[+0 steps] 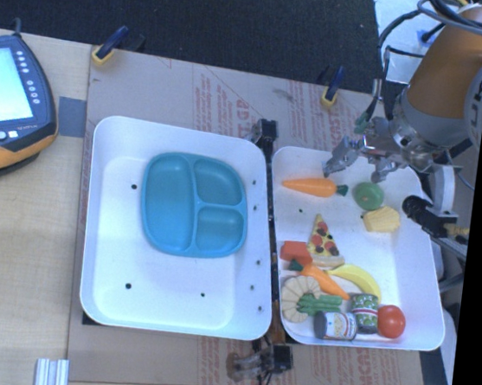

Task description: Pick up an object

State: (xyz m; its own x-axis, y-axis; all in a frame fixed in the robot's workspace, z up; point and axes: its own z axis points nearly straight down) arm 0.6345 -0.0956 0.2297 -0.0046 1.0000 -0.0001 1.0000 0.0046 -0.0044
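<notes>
Looking down on the surface [25, 248], you see two white bins side by side. The left bin [106, 293] carries a blue divided plate [194, 204], lying flat near its middle. The right bin [421, 288] carries the toy food.

Arm: the grey arm with its orange band [445, 60] comes in from the right and hangs over the far end of the right bin. The pincer [363, 163] sits above the gap between the carrot and the green ball. Its two fingers [339, 160] are spread apart, released, with nothing between them.

Contents of the right bin, far end to near end:
- orange carrot [310, 186], lying crosswise, just below the pincer's left finger
- green ball [368, 194], just beside the carrot's tip
- yellow block [381, 219], touching the green ball's lower right
- pizza slice [325, 241], near the middle
- red block [295, 251], beside the pizza slice
- banana [359, 279] and a second small carrot [328, 282], touching one another
- tan ridged piece [296, 294], by the left wall
- two small cans [349, 318], near the front wall
- red tomato [391, 322], in the front right corner

A tablet-like pendant [3, 106] rests on the surface at the far left, well apart from both bins.
</notes>
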